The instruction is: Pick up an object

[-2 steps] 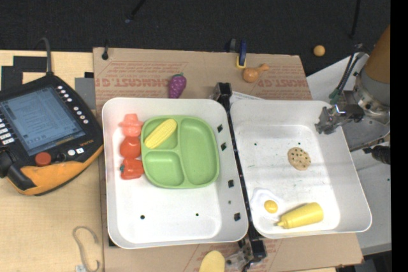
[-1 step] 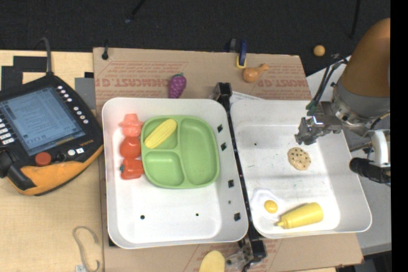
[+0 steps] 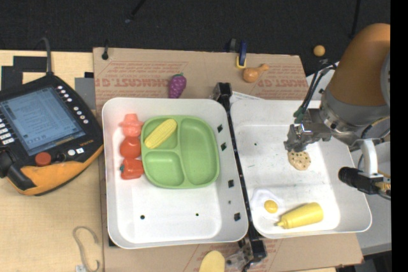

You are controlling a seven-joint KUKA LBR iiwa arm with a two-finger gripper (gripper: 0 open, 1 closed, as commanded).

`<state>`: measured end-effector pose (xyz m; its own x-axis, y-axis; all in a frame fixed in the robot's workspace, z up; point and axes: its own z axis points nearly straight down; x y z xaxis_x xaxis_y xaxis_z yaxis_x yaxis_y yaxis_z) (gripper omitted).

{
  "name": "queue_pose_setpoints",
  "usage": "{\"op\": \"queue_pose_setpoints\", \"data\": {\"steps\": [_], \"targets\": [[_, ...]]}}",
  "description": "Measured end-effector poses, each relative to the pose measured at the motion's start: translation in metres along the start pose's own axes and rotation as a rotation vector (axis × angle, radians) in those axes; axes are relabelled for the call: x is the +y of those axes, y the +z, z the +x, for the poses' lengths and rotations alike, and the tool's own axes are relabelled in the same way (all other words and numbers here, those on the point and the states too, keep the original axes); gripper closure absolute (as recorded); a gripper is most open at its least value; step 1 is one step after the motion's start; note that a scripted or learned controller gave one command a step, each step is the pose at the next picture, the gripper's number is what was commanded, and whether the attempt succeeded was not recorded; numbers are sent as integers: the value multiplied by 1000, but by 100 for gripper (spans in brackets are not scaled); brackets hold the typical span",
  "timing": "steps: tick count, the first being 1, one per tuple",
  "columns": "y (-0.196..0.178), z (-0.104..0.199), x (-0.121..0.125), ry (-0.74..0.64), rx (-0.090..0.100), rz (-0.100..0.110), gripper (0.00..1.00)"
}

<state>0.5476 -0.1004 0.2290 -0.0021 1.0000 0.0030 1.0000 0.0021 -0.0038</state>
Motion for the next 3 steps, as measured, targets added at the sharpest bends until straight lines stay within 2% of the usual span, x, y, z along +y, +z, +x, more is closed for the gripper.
{"op": "queue_pose_setpoints", "data": {"steps": [1, 2, 3], "targets": [[4, 58, -12, -2, 0, 1, 100], [-2, 56, -30, 7, -1, 1, 100], [10, 49, -25, 3, -3, 1, 100]]}}
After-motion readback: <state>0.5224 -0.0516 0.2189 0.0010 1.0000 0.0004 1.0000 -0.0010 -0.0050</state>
